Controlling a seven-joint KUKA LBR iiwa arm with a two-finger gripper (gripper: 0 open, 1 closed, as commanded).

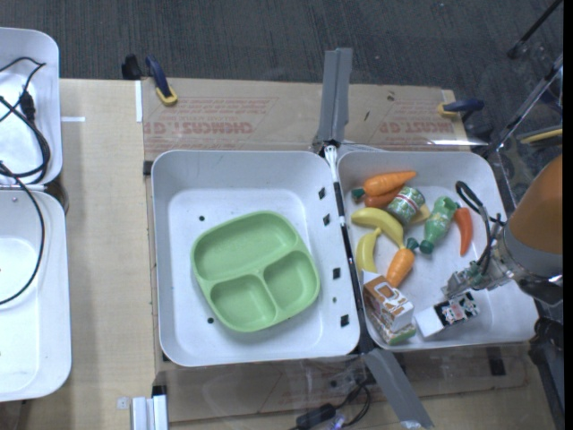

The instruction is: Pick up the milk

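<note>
End effector (pixel 467 280) hovering low in right bin (pixel 498 179), jaw state unreadable, arm (pixel 540 222) cut off at the frame edge. Milk (pixel 455 313) lying just beside it, bottom right, partly blurred.

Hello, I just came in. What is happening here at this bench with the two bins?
A grey robot arm with an orange band reaches into the right bin from the right. Its gripper hovers just above a small black-and-white milk carton near the bin's front edge. Toy carrots, bananas, a green bottle and a brown carton lie nearby. The left bin holds a green divided plate.
</note>
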